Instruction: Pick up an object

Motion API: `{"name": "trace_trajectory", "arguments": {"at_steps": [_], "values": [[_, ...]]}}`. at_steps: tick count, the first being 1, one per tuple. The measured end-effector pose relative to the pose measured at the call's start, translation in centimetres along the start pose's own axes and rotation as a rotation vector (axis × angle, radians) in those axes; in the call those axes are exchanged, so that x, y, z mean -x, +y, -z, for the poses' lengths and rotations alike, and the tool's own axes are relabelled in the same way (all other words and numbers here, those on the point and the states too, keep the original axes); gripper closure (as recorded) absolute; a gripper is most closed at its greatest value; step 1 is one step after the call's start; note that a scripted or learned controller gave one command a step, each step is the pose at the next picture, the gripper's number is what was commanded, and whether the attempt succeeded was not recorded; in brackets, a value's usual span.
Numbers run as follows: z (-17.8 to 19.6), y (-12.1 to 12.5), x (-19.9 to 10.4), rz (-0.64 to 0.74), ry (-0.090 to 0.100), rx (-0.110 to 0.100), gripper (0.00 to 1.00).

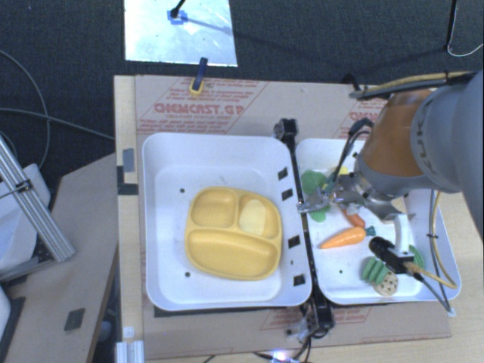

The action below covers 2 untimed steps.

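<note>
Right bin [448, 257]: carrot [344, 238] lying mid-bin; small orange piece [354, 219] just above it; green item [311, 180], partly hidden by the gripper [316, 203]; ridged green piece [371, 269] touching what may be a biscuit [387, 283].
Gripper: low beside the bins' divider, spread or closed cannot be told.
Left bin [162, 203]: yellow divided tray [233, 233].

We see two white bins. The left bin [162, 203] carries a pale yellow divided tray [233, 231], one even shade throughout. The right bin [321, 156] shows a bright orange carrot [344, 238], a smaller orange-red piece [354, 219], a light green item [312, 181], a darker green piece [372, 269] and a tan biscuit [387, 283] speckled with dark dots. The arm [446, 138] is grey with an orange band [393, 146]. The bench top [200, 108] is tan board printed with red lettering. A silvery sheet [180, 21] with a small blue mark [177, 16] sits against near-black flooring [60, 36].
</note>
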State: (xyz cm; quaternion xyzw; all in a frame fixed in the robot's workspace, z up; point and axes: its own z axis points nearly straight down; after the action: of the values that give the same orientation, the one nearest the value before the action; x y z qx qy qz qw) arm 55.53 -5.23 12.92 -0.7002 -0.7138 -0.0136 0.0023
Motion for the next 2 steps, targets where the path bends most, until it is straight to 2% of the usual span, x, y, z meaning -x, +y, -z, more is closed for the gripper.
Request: {"name": "trace_trajectory", "arguments": {"at_steps": [2], "values": [[-0.07,0.02,0.11,0.000,0.001,-0.001,0.00]]}}
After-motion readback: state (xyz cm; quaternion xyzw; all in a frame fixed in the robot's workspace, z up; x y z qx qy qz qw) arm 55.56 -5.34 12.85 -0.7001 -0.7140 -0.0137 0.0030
